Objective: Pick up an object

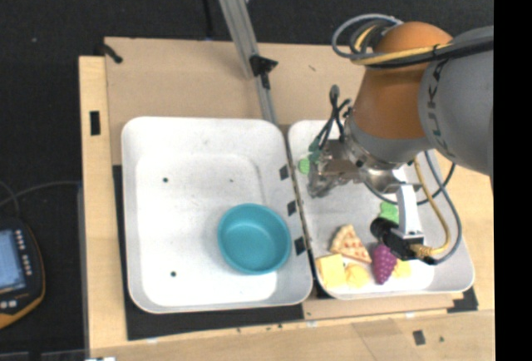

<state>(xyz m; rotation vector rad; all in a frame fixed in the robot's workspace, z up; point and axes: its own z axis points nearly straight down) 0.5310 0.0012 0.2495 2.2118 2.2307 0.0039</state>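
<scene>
Only part of some dark lettering on the grey arm [453,106] beside its orange band, cut off and not clear enough to read, plus a lit screen on the handheld pendant [12,264] at left, its contents too small to make out.

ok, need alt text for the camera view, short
A grey and orange robot arm reaches in from the right over the right-hand white bin, its gripper low near the bin's left wall. Toy food sits at that bin's near end: a pizza slice, purple grapes and a yellow piece. The left bin holds a blue bowl.
</scene>
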